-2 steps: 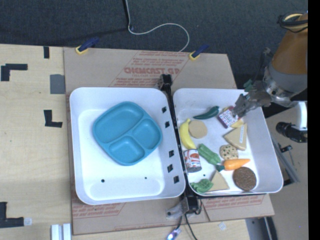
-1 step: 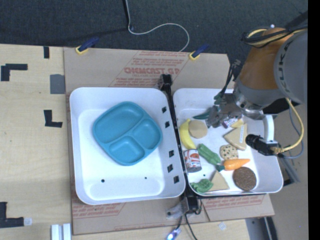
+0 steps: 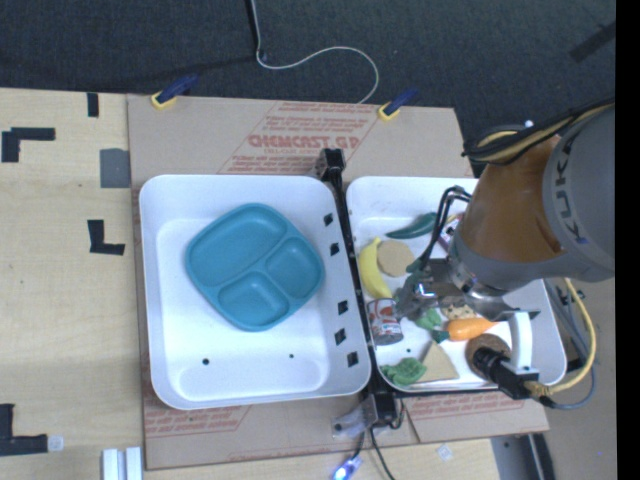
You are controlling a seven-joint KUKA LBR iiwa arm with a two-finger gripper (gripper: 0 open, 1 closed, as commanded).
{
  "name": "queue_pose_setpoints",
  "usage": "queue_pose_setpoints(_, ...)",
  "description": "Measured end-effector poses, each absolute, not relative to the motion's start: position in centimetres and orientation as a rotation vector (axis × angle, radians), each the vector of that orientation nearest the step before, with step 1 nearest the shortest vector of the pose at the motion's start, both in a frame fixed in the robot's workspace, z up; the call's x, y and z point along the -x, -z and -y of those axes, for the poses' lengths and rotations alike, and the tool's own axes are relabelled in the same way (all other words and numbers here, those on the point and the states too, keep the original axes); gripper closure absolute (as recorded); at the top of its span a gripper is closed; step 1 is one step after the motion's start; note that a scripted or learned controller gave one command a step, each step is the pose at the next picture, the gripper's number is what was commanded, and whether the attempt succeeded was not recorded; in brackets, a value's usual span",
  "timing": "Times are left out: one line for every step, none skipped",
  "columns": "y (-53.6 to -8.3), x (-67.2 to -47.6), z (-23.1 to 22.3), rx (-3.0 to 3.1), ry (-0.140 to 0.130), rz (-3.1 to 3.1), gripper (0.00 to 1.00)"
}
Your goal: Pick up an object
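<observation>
Clutter fills the right bin (image 3: 365,190), w/ my arm (image 3: 540,218) reaching over it. Taking the banana (image 3: 372,268) as landmark: my pincer (image 3: 425,298) hangs just right of it & a bit lower, low among the toys. Can't tell how far the pincer is parted, or if it has hold of anything; the wrist covers that. Right of the banana, touching it, a tan round piece (image 3: 394,258). Above-right, a dark green leaf shape (image 3: 412,228). Below the banana, a small can (image 3: 385,323). Further below-right, a green lump (image 3: 405,371). Well right & lower, an orange carrot-like item (image 3: 468,329). Left of the banana, across the divider, left bin (image 3: 160,268) w/ a blue sectioned plate (image 3: 255,265)
</observation>
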State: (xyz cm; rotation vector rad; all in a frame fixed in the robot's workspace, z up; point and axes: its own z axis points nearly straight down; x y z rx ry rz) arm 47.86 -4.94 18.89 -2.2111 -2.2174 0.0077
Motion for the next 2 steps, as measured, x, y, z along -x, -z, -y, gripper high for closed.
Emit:
queue_pose_setpoints(-18.4,-53.3,0.0,2.214,0.0,2.229,1.0)
queue_pose_setpoints(-33.6,-48.4,0.6,2.225,0.017,2.23,1.0)
